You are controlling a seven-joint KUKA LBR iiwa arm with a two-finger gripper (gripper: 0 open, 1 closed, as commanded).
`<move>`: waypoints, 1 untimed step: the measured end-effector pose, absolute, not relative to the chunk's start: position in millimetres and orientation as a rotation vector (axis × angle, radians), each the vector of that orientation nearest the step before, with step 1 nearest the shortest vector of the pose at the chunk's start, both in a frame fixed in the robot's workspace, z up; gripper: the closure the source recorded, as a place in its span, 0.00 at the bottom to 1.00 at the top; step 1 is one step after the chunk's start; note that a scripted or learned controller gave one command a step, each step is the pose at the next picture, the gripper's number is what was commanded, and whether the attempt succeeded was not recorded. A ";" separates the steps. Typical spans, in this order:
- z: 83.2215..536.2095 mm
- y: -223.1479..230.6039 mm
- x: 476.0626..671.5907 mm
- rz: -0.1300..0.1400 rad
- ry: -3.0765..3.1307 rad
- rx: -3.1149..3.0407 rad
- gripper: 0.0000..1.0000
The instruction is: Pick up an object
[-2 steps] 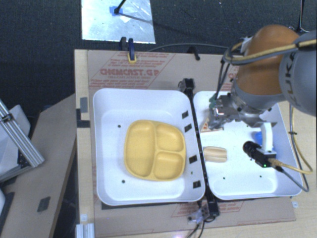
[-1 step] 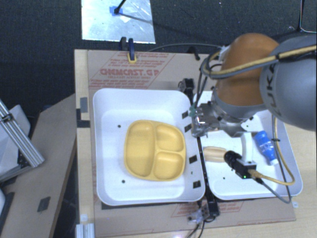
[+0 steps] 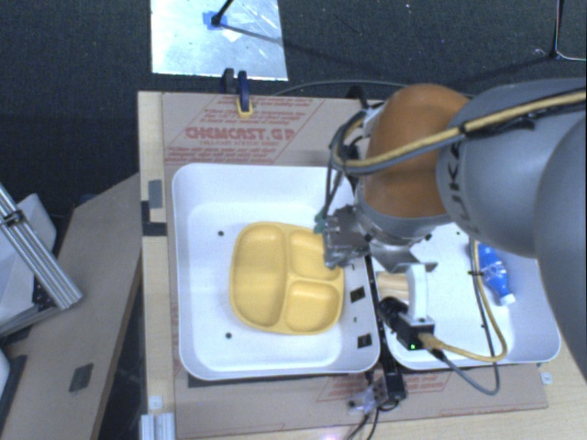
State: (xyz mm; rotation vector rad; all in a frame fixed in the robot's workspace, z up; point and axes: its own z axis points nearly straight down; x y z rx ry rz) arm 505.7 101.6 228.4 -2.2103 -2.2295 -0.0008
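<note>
Yellow plastic catches our eye first: a 3-compartment plate lies low in the left bin, centre of the frame. Just above its right edge we see the gripper hanging; we cannot tell how its fingers stand. Farther right, a blue object rests in the right bin.

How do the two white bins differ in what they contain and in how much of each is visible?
The left bin holds a yellow divided plate; the right bin holds a small blue and white object. The left bin is almost fully visible; the right bin is largely covered by the arm. Both are white and shallow and sit side by side.
</note>
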 end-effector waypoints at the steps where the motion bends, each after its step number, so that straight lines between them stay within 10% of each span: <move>1: 229.2 99.1 506.5 -0.002 -2.225 -2.218 0.00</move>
